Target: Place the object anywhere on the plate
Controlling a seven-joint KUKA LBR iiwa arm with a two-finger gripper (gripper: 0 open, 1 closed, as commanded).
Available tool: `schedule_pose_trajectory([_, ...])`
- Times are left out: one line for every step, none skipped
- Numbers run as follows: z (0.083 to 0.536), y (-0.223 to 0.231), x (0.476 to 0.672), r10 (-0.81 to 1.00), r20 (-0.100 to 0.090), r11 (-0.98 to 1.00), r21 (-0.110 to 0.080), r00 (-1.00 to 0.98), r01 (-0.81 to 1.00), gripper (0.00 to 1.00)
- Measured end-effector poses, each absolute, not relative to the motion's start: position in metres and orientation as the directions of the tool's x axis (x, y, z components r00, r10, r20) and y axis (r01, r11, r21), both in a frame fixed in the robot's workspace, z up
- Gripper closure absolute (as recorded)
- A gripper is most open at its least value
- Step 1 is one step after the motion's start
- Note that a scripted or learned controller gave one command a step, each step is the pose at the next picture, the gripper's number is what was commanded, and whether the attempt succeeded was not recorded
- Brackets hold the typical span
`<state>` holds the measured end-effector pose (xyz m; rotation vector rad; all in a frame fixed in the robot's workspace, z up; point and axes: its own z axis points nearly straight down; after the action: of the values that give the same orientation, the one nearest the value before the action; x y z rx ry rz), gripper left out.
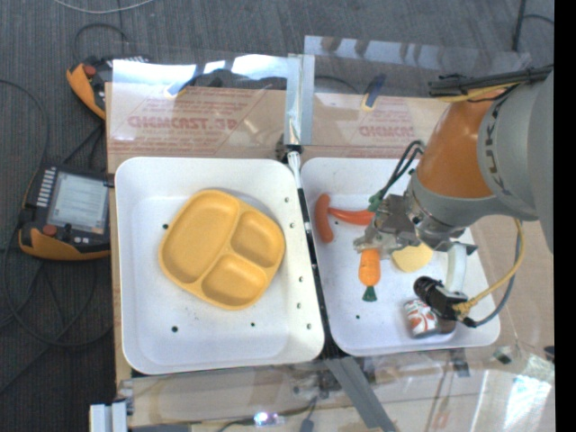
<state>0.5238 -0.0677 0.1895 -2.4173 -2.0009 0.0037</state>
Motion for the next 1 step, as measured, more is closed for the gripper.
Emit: schedule_pose_trajectory([0.1818,0.0237,0.5505,0.970,-0.002,-0.244,-0.005,0.244,0.970,1.00])
